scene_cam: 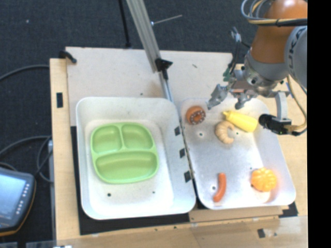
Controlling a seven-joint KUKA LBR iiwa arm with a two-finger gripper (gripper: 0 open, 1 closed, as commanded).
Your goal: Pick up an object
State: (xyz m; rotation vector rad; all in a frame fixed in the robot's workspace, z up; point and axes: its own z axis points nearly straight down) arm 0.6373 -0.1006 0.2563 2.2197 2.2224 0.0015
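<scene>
Gripper (227, 100) hangs over the far edge of the right bin (274, 154). Two grey fingers are visible, spread apart, tips pointing down toward the bin floor. Nothing sits between them; gap is open and shows bare bin surface and rim.

Right bin contents:
- Yellow corn-shaped toy (242, 121), lying on its side just below and to the right of the fingertips, near but not between them.
- Tan croissant-shaped toy (225, 132), touching or just beside the near end of the yellow piece.
- Round brown-orange toy with a dotted face (196, 115), at the bin's far left corner, just to the left of the left fingertip.
- Red-orange sausage-like toy (221, 187), near the front edge, well apart from the gripper.
- Orange lumpy toy (263, 180), at the front right corner.

Left bin (85, 190) holds a green divided plate (124, 152), three compartments, lying flat in the middle.

Arm (274, 35) enters from the right, orange band above the grey wrist, cables looping over the top. A slanted metal post (147, 35) crosses the bench (103, 71) behind the bins.
</scene>
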